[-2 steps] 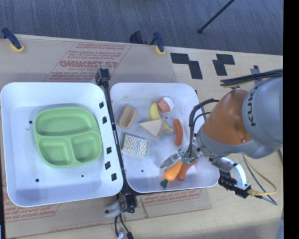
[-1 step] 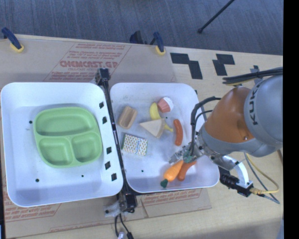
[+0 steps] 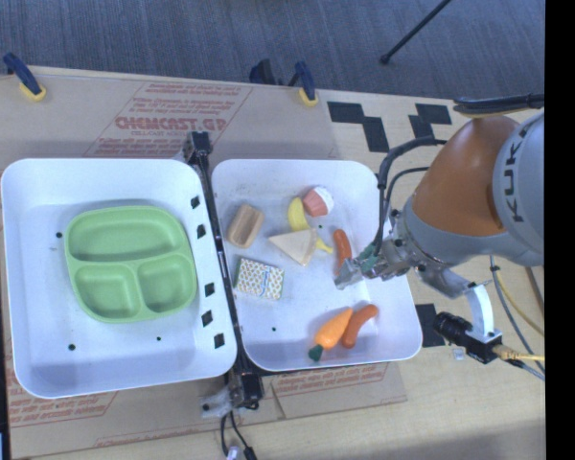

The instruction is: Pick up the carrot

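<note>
Gripper (image 3: 350, 276) hangs near the sausage (image 3: 342, 245), grip state unclear; it should drop squarely over the carrot (image 3: 332, 331), clear of its neighbour.

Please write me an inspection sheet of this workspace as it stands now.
Surface: bench covered with printed cardboard, bearing two white bins.
Job's things: carrot lies near the front of the right bin, untouched.
Clutter: sausage touching the carrot; a second sausage, cheese wedge, bread piece, patterned cracker; green divided plate in the left bin.
End effector: end effector low over the right bin, beside the second sausage.
Cables: black cables looping along the arm.
Surroundings: clamps on the back edge; grey carpet.
</note>
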`<state>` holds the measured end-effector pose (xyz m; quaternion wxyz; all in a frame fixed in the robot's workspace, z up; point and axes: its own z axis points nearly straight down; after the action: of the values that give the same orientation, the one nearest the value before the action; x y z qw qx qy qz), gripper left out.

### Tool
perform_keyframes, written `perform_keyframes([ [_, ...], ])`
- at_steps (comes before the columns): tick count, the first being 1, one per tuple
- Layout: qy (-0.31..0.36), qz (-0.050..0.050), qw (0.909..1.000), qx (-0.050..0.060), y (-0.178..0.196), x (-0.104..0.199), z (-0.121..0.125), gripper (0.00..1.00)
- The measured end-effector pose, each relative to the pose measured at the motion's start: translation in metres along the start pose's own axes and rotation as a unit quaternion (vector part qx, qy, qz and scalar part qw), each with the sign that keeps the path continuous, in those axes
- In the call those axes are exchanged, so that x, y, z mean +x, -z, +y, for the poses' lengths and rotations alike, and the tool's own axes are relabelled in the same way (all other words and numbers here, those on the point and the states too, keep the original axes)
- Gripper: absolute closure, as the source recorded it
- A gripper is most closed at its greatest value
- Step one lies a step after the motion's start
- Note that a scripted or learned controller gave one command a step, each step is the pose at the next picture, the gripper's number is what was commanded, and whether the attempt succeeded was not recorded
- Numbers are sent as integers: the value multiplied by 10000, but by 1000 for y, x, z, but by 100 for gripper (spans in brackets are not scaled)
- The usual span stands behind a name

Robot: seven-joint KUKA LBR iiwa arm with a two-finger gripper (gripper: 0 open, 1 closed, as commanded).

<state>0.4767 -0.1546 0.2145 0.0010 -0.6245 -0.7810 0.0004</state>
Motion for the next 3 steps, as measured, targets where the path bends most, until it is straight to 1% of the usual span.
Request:
perform_keyframes([
  [1,-2,0,10000,1,0,0,0,0],
  [2,555,8,9985,12,-102,-55,-14,0],
  [3,574,9,9984,8,-91,-55,-13,100],
])
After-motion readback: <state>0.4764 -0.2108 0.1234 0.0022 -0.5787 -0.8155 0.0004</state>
